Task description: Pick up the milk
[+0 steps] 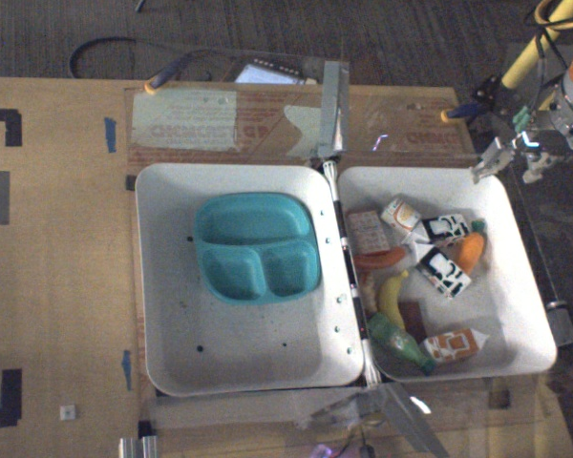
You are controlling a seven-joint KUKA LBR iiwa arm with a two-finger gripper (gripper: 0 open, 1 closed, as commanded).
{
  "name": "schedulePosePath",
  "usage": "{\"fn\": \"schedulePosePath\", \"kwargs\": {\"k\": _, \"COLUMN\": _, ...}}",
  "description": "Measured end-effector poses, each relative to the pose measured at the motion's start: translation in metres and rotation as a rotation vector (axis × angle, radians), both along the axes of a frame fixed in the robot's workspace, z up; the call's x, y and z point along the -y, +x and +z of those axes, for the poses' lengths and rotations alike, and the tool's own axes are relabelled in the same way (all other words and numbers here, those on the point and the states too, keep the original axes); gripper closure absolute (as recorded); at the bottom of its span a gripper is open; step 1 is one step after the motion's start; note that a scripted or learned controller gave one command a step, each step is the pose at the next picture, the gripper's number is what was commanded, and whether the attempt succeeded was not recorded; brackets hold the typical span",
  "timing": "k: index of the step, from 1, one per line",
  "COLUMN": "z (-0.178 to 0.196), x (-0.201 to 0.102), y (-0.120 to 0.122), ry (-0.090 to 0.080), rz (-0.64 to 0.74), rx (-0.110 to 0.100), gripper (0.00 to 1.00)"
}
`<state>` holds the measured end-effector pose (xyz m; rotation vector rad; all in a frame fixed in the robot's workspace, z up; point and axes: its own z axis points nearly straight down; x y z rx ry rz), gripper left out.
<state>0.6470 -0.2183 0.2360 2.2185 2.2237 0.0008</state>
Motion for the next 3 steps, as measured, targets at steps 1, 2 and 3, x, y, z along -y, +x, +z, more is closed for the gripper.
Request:
{"fn": "schedulePosePath", "kwargs": {"k": 1, "z": -0.119, "x": -0.046, "y": -0.031, "ry": -0.008, "rz": 0.193, "rx": 0.023, "gripper": 0.00}}
{"fn": "schedulePosePath", "kwargs": {"k": 2, "z": -0.149, "x": -0.064, "y": -0.085, "ry": -0.001, "rz": 0.049, "rx": 0.004, "gripper": 0.00}}
{"fn": "schedulePosePath", "kwargs": {"k": 3, "z": -0.138, "x": -0.062, "y": -0.084, "ry": -0.001, "rz": 0.046, "rx": 0.008, "gripper": 1.00}}
